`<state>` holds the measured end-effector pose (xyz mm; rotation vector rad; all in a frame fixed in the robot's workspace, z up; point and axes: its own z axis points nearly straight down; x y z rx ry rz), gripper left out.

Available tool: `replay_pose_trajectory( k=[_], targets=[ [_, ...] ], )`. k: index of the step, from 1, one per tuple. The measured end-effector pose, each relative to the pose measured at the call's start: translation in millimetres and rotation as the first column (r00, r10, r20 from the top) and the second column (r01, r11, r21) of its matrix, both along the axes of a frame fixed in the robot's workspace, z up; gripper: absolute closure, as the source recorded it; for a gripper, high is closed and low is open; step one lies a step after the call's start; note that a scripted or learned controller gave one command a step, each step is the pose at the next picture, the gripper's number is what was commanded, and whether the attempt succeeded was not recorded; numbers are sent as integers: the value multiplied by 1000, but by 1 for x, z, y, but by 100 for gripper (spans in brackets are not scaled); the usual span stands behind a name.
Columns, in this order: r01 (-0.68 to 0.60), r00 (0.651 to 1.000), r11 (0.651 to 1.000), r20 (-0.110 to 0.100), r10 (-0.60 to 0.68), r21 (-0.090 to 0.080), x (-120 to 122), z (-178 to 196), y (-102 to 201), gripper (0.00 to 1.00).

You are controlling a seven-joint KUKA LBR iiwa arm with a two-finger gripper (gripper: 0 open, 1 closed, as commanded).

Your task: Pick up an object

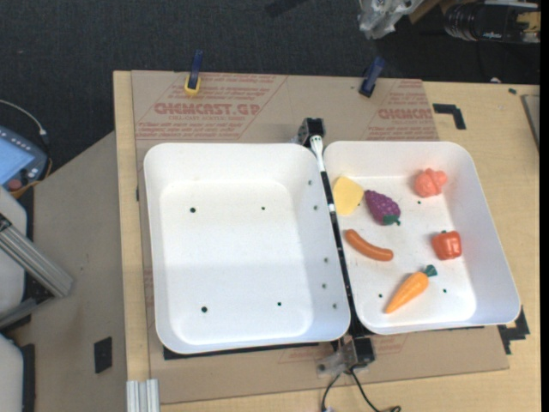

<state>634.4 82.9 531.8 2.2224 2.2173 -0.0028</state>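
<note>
The tabletop (480, 101) carries two shallow white bins side by side; the left bin (163, 230) holds nothing to grasp, and every candidate lies in the right bin (497, 264). The gripper (383, 7) hangs at the far edge of the view, well above and beyond the bins, and whether its jaws are spread or pressed together I cannot tell at this height and blur.

Largest to smallest, the objects look like small plastic play food, so probably light, hollow, stiff and a little slick. The carrot (407, 290) lies slantwise near the near edge; its tapered body would likely squirt out of a pinch near the tip, so the thicker leafy end seems the better hold. The sausage (369, 245) lies near the bin's left wall, slim and rounded; a grip across its middle should suit it. The yellow cheese wedge (347, 196) rests just beside the wall shared by the bins, its flat faces good for gripping, though the wall crowds one side. The purple grapes (383, 206) sit just right of it, bumpy and nearly touching it; the pink piece (430, 182) in the far right corner and the red pepper (446, 245) stand well apart, compact and open on all sides, so probably the easiest to take.
</note>
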Motion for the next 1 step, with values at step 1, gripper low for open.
replay_pose_trajectory(
  k=[1],
  targets=[
    [1, 1000, 1000, -3, -1, 0, 35, -16, -25, 100]
  ],
)
